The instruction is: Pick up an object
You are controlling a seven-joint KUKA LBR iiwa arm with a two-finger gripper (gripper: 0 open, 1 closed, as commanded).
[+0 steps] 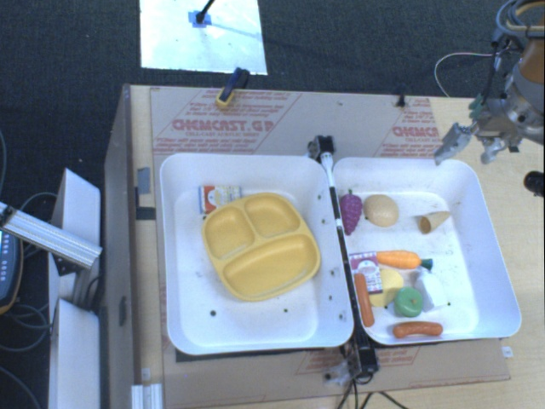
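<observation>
The gripper (pixel 473 141) hovers open at the right bin's (pixel 490 220) one o'clock corner; next it must descend onto the carrot (pixel 398 260).

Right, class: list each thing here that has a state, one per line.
hand: open, holding nothing, above the right bin's far edge
yellow plate: right way up, nothing on it, in the left bin
carrot: lying flat in the right bin
cone: on its side
</observation>
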